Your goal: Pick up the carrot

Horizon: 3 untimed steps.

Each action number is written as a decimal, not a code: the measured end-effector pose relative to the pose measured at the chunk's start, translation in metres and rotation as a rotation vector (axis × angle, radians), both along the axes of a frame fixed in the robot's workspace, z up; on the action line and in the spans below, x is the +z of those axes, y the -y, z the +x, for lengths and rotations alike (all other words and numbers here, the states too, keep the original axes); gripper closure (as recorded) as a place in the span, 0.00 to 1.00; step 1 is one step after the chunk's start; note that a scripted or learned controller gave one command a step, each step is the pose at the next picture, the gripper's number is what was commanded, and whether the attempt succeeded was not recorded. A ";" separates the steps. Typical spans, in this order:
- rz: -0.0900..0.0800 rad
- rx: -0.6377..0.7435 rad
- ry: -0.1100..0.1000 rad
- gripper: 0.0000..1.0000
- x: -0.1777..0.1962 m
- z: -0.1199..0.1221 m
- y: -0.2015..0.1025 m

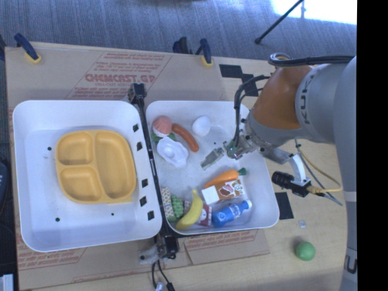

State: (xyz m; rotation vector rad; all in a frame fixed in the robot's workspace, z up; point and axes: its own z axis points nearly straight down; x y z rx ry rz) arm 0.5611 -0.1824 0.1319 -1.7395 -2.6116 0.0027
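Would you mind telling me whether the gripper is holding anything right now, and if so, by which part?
Nothing is held. The gripper hangs over the right bin's floor, apart from the carrot, which lies below it beside the small carton.

Daylight falls from the far side, where two washed-out bright patches lie on the grey carpet (182, 17) at the far left and far right. The scene is evenly and fairly brightly lit. The two white bins (24, 180) are pale and lose some surface detail, with a soft sheen on the left one's floor around the yellow tray (96, 165). Shadows are soft and short; the arm (303, 105) throws a faint one onto the right bin's floor beneath it. The picture is low in resolution and slightly soft all over, so small print on the cardboard (121, 74) and the packets is hard to read. The green ball (305, 250) on the table is blurred at its edge.
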 end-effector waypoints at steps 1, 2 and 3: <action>0.001 0.435 0.001 0.00 -0.040 -0.027 -0.016; 0.001 0.439 0.001 1.00 -0.030 -0.026 -0.016; -0.002 0.130 0.003 1.00 0.072 0.039 -0.023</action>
